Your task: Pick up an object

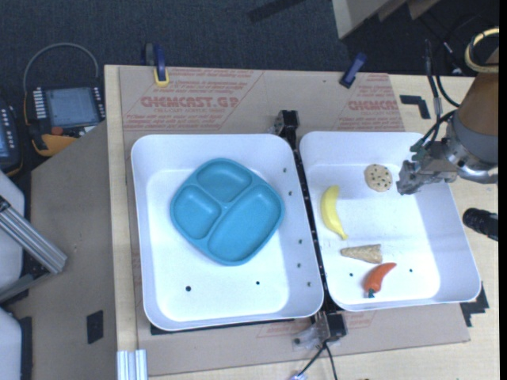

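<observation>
A brown board bench (238,93) on dark carpet bears two shallow white bins side by side. The left bin (158,291) holds a blue divided plate (227,210) near its middle. The right bin (444,283) holds the small things to be picked.

Taking the cookie (379,177) as the landmark, in the upper part of the right bin: the gripper (412,176) hangs just to its right, at about the same height in the view, close beside it but not visibly touching it. Nothing shows between the fingers, and how far they stand apart cannot be told from this angle.

A yellow banana (333,211) lies below and to the left of the cookie. A tan cone-shaped piece (363,252) lies well below the cookie, and a red chili pepper (379,278) lies lower again, just under that piece.
</observation>
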You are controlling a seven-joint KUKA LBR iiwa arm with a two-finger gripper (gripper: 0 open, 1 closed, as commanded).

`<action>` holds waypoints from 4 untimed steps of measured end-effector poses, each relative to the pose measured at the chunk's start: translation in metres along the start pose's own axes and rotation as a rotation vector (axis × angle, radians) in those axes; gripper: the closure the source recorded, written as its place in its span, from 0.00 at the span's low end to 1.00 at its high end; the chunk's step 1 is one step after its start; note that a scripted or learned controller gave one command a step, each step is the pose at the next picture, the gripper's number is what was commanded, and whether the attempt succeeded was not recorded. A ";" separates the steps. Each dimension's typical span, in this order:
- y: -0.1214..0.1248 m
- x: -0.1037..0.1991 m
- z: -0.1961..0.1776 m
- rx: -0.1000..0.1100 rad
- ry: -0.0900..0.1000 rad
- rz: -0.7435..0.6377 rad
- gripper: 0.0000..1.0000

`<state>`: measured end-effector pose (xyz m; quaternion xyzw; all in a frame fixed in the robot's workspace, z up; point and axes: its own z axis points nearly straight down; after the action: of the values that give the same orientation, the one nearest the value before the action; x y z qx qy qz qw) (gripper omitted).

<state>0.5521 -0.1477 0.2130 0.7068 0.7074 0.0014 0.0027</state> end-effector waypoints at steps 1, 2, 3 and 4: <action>0.001 0.000 -0.025 0.001 0.000 0.000 1.00; -0.002 0.053 -0.032 0.006 0.003 -0.003 1.00; -0.019 0.106 -0.033 0.008 0.003 -0.003 1.00; -0.026 0.155 -0.036 0.008 0.004 -0.003 1.00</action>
<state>0.5255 0.0073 0.2481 0.7057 0.7086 -0.0002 -0.0014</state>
